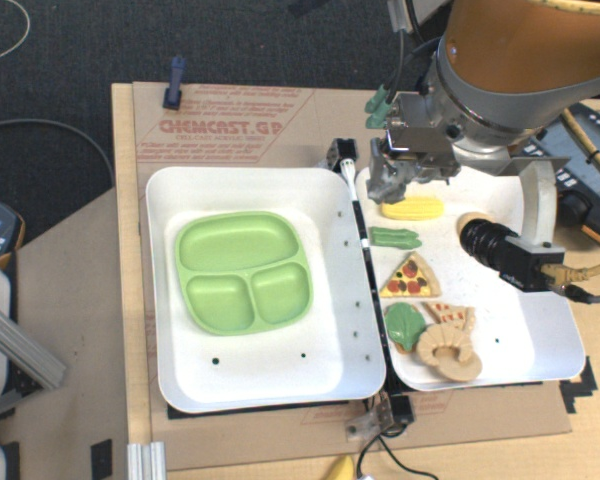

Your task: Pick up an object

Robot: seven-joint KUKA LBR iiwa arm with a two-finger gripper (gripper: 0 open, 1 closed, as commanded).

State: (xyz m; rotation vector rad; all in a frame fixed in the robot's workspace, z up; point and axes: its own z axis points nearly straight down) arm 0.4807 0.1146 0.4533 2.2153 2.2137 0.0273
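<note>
Hovering over the right bin (550, 363), the tool (388, 185) hangs just above a yellow toy (413, 209); I cannot tell its grip state.

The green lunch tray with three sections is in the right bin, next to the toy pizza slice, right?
Not quite. The camera view shows the green tray alone in the left bin. The pizza slice lies in the right bin, below the claw.

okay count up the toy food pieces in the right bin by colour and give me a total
Yellow: 1, the yellow piece
Green: 2, the green pod and the green leaf
Pizza-patterned: 2, the pizza slice and the smaller slice
Tan: 1, the pretzel
Total: 6
</note>
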